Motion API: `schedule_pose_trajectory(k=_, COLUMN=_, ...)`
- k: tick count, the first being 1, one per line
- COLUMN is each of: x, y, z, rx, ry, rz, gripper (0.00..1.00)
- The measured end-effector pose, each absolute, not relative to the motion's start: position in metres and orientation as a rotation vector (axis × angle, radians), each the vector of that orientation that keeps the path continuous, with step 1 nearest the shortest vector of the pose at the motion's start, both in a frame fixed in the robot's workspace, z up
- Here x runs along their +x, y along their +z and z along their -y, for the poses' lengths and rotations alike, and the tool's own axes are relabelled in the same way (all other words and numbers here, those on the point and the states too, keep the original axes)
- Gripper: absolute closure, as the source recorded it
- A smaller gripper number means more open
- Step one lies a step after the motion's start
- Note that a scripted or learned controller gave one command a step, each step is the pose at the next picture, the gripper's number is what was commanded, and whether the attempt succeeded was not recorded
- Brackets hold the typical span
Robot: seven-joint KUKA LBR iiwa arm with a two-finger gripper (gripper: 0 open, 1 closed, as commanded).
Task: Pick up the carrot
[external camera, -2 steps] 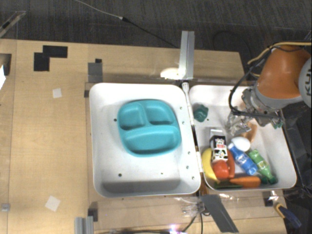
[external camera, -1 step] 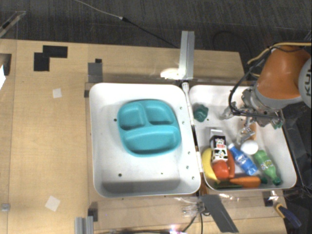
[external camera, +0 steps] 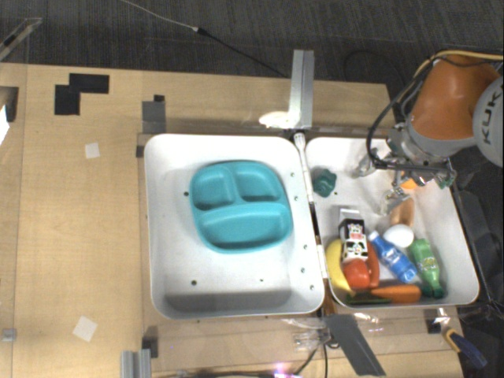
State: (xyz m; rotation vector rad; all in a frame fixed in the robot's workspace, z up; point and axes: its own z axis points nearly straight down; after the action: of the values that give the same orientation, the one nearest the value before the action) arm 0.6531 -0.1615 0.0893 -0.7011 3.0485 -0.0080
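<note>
We see the long orange carrot (external camera: 394,294) low in the right white bin (external camera: 465,250) (our hand (external camera: 396,186), grip unclear, hovers well apart).

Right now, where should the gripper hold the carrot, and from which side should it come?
Probably from above, on the carrot's thick middle, fingers closing across its width. It lies flat along the right bin's near wall, with the tomato and green bottle crowding behind.
</note>
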Motion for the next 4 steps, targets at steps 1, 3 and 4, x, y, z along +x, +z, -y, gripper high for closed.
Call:
schedule_pose_trajectory(k=1, x=0.674, y=0.091, z=0.204, rx=-0.917, ry=-0.007, rz=-2.989, gripper=0.00)
schedule_pose_trajectory(k=3, x=0.650, y=0.090, z=0.205, rx=-0.966, ry=-0.008, rz=-2.974, gripper=0.00)
schedule_pose_trajectory(k=4, x=0.654, y=0.105, z=0.204, rx=-0.963, ry=-0.016, rz=-2.962, gripper=1.00)
